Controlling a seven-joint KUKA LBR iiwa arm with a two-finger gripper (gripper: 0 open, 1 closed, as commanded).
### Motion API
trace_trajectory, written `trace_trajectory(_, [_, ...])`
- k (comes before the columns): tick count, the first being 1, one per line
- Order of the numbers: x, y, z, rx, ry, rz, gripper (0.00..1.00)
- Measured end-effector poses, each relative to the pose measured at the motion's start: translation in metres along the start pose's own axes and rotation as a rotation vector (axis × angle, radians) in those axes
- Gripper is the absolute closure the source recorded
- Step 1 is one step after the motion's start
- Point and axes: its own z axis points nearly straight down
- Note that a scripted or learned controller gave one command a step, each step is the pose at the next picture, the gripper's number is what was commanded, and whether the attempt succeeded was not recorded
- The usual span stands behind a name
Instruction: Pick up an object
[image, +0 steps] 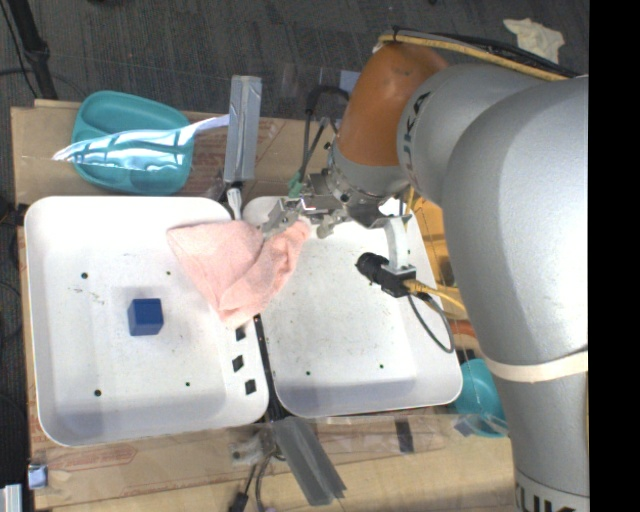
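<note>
White bins (60, 330), pink cloth (240, 265) under fingers (292, 210)

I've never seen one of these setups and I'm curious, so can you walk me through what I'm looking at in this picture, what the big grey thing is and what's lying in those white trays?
The picture comes from one camera fixed above a workbench, looking down at a slant. The big grey shape with the orange band is a robot arm reaching in from the right. At its tip is a pincer, its two-fingered grasping part.

On the bench sit two shallow white bins side by side. The left bin holds a small blue cube. A pink cloth lies draped across the edge where the left bin meets the right bin. The pincer is right at the cloth's upper corner, but the view doesn't settle whether it has actually gripped the cloth.

Behind the bins lies a teal scoop-like object.
</note>
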Motion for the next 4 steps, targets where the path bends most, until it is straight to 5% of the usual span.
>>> trace_trajectory(1, [-0.049,0.019,0.1,0.002,-0.001,-0.168,0.0])
trace_trajectory(2, [-0.048,0.02,0.089,0.002,-0.001,-0.173,1.0])
trace_trajectory(3, [-0.048,0.02,0.089,0.002,-0.001,-0.173,0.0])
trace_trajectory(4, [-0.047,0.02,0.079,0.002,-0.002,-0.176,1.0])
